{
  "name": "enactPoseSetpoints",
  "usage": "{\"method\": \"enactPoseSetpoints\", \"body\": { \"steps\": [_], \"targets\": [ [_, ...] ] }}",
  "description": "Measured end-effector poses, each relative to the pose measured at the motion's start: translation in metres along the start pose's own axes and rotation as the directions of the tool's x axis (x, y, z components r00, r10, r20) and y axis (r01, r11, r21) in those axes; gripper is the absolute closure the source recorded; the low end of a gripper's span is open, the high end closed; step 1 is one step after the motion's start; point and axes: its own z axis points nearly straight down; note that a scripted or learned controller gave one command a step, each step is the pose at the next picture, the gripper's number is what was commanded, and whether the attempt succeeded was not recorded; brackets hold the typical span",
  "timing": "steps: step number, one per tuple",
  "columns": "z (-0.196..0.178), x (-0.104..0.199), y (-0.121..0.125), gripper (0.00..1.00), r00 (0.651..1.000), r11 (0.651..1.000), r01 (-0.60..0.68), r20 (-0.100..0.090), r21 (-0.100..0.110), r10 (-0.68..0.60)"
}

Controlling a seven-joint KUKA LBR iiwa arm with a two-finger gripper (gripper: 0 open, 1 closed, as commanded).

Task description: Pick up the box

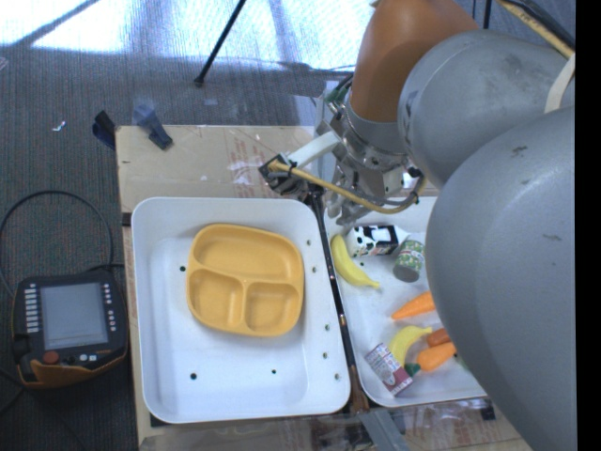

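- Red-and-white box (388, 367) is lying tilted near the front rim of the right bin (349, 319), touching nothing but the bin floor, with a carrot (438, 356) and a small banana (408, 339) just beside it.
- Gripper (362, 216) is hanging at the far end of that bin, above a cow-patterned carton (375, 241), well apart from the box; whether it is apart or together I cannot tell.
- Nothing is being held, so, as I judge it, the reach, the grasp and the lift are all waiting to be done.
- Room around the box is looking tight: the rim is running along one side, produce is crowding the other.
- Left bin (235, 383) is bearing a yellow divided plate (246, 279).
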Motion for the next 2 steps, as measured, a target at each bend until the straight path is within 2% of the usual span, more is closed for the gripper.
{"method": "enactPoseSetpoints", "body": {
  "steps": [1,2],
  "targets": [
    [0.0,0.029,-0.053,1.0,0.998,0.998,0.067,0.0,-0.001,-0.067],
    [-0.074,0.052,-0.089,1.0,1.0,1.0,0.007,-0.001,-0.002,-0.007]
  ]
}}
